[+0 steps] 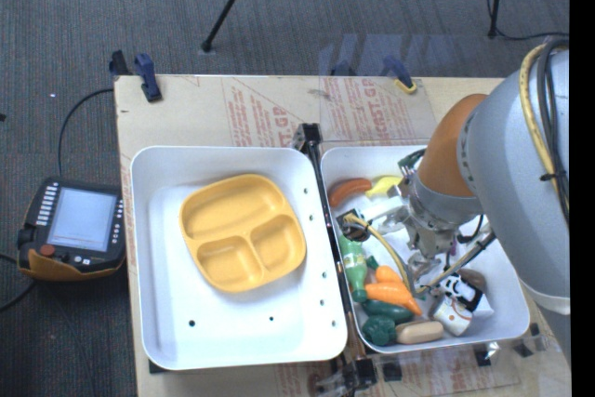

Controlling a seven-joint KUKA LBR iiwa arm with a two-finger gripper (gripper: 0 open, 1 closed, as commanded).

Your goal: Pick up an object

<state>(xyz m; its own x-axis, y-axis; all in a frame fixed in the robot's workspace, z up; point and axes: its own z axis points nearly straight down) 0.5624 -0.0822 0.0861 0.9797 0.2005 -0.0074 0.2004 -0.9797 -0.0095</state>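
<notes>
White plastic forms the two bins on the bench; the left bin point(158, 330) carries a yellow divided plate point(242, 231) lying flat near its middle, and the right bin point(507, 311) is crowded with toy food. Along that bin's near edge lie a tan sausage-shaped piece point(419, 331), a dark green piece point(379, 327) and a small white figure with black marks point(455, 315). Just beyond them an orange carrot point(391, 291) lies at a slant, with a green bottle-like piece point(354, 263) beside it against the wall between the bins. The gripper point(429, 261) hangs low over the middle of this pile, just right of the carrot; whether its fingers are spread or closed, or have hold of anything, cannot be told. Farther back rest a reddish sausage point(349, 190) and a yellow piece point(386, 186). Off the bench to the left, a handheld pendant point(72, 231) sits on the grey carpet.
</notes>
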